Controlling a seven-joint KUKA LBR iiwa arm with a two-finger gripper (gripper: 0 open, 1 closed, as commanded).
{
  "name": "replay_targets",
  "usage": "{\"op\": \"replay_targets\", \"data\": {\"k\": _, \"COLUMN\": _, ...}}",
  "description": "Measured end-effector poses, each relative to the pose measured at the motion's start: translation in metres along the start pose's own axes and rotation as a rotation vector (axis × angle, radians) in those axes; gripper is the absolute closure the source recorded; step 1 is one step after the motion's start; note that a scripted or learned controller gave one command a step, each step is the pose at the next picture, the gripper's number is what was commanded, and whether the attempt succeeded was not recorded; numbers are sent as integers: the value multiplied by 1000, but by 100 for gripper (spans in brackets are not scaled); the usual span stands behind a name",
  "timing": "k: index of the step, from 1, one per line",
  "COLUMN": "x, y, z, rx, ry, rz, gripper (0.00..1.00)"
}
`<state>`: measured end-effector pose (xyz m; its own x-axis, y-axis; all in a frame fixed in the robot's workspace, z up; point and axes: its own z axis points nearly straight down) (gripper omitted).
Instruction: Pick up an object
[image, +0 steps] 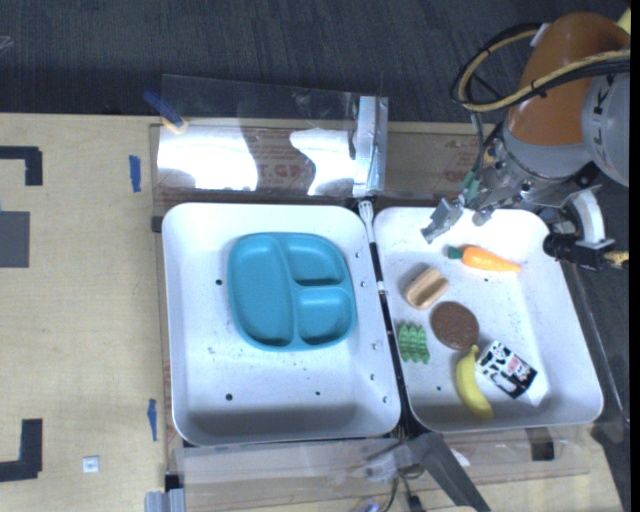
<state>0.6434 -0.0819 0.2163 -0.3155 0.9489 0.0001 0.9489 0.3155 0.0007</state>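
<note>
The surface (70, 300), pale wood, spreads widest, reaching far to the left of the pincer (455, 212) and below it. The grey arm (565, 120) with its orange band comes in from the upper right and ends at the pincer, which hangs over the far left corner of the right bin (575, 340); its two grey fingers (438, 222) stand apart with nothing between them, so it is released. The left bin (190, 330) lies to the left of the pincer and nearer the camera, and in it rests a blue divided tray (292, 290), well apart from the pincer. Every loose item sits in the right bin, below the pincer in the view. The yellow banana (470, 383) lies farthest below, near the bin's front wall, touching a small black and white carton (507, 369) on its right. A brown round disc (455, 324) sits just above the banana. The orange carrot (484, 259) lies closest, just below and to the right of the fingertips. A tan bread roll (425, 286) sits below the pincer, and a small green ridged piece (413, 341) lies below that, by the bin's left wall.
</note>
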Motion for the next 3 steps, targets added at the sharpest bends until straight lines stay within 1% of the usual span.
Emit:
{"op": "replay_targets", "data": {"k": 1, "x": -70, "y": -29, "z": 69, "rx": 6, "ry": 1, "rz": -15, "gripper": 0}}
{"op": "replay_targets", "data": {"k": 2, "x": -86, "y": -3, "z": 130, "rx": -1, "ry": -1, "rz": 114, "gripper": 0}}
{"op": "replay_targets", "data": {"k": 3, "x": -86, "y": -1, "z": 117, "rx": -7, "ry": -6, "rz": 110, "gripper": 100}}
